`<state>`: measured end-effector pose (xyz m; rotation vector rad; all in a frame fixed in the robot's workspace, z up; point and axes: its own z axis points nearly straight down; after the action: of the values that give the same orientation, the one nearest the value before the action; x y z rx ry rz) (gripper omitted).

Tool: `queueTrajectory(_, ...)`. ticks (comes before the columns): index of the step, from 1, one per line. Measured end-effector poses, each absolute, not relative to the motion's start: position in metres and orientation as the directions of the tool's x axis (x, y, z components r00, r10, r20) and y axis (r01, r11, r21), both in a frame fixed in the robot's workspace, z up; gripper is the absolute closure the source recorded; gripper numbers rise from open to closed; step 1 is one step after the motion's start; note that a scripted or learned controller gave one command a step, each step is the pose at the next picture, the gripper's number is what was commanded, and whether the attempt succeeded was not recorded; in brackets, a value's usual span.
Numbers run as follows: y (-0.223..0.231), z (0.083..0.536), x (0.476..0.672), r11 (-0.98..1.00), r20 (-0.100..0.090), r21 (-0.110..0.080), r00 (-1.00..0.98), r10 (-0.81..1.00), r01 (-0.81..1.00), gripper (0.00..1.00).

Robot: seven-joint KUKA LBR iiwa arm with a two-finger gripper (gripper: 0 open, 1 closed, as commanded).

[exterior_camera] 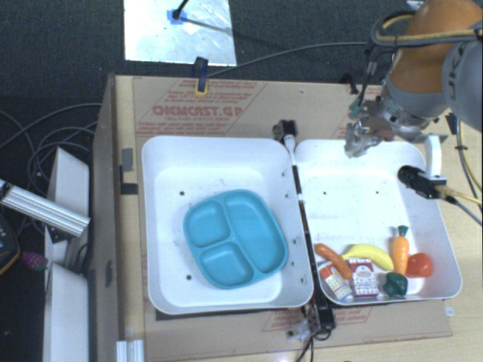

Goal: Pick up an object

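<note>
We see the gripper [358, 143] over the right bin's [445, 228] far edge, finger gap indiscernible, banana [370, 255] well below it, among toy food.

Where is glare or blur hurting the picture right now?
Camera view: the foil sheet behind the bench glares brightly; the white bins look washed out but readable; the gripper is slightly blurred; the toys at the right bin's near edge, like the banana, are sharp.

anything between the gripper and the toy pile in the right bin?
Nothing visible. The gripper is at the right bin's far edge; the banana, carrot and the other toys lie at the near edge, with bare bin floor between.
</note>
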<state>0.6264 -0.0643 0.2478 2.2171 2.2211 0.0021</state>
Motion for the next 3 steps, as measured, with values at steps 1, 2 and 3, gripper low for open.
queueTrajectory(1,-0.059,0.184,0.607,0.001,0.0,0.0,-0.001,1.0,1.0,1.0)
queueTrajectory(2,-0.005,0.184,0.632,0.005,0.001,0.001,-0.005,1.0,1.0,1.0)
queueTrajectory(3,-0.039,0.185,0.626,0.001,-0.001,0.002,-0.001,1.0,1.0,1.0)
